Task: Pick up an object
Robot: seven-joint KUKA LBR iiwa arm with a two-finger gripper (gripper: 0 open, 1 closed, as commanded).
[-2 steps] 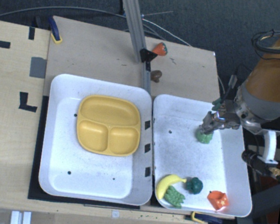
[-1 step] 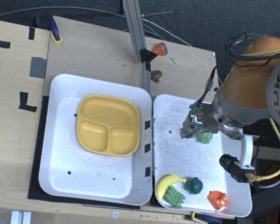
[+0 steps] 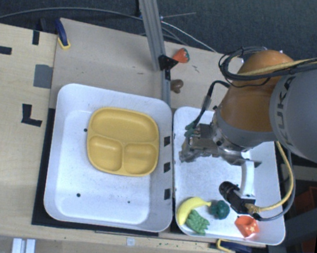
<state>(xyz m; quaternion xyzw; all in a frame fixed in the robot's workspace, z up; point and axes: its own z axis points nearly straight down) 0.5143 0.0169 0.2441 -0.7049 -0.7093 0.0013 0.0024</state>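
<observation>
The gripper (image 3: 194,146) hangs over the right bin (image 3: 198,176), I cannot tell how it is set, and the toys (image 3: 198,214) lie unpicked in the bin's near corner.

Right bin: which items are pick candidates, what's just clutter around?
Job:
gripper, low over the right bin
yellow banana
green toy
dark green piece
orange piece

Lying about:
yellow divided plate in left bin
blue clip on the bench

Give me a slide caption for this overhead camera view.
Arm's gripper low in the right bin, toys clustered at its near edge; yellow plate in the left bin.
</observation>
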